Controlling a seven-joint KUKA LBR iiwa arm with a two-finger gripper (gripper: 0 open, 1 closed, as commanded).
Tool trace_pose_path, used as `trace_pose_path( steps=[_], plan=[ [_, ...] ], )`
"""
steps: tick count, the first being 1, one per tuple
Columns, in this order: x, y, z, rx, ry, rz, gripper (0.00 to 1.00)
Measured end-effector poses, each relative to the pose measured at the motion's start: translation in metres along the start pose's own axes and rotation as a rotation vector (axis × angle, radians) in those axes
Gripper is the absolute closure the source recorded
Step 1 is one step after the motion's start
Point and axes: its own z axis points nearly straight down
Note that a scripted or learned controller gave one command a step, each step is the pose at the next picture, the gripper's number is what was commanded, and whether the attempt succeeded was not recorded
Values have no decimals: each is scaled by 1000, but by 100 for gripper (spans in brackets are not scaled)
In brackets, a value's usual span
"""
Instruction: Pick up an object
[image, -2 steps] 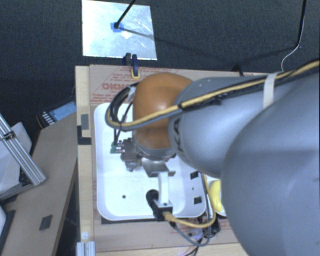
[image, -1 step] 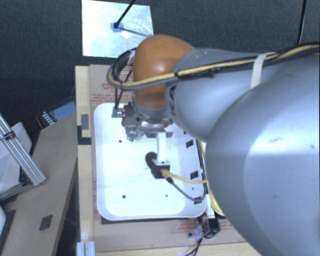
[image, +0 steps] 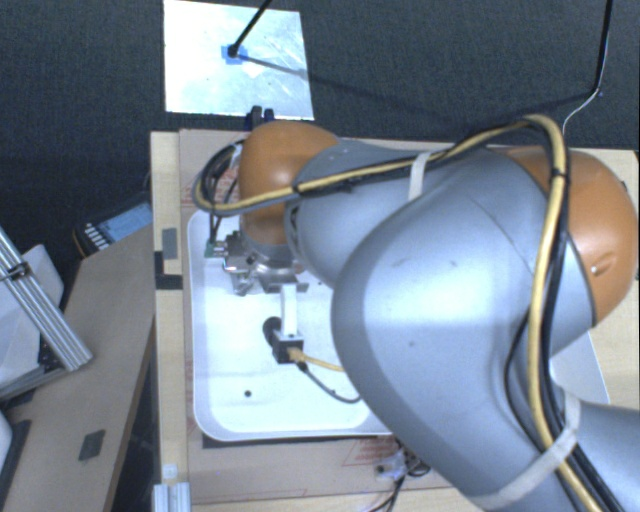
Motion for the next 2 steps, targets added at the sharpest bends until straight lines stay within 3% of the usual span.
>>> trace_pose_path(
  steps=[1,2],
  plan=[
    [-38,-78,-6,11,-1,4,100],
    [-61,-105,-6,5,0,3,100]
  ],
)
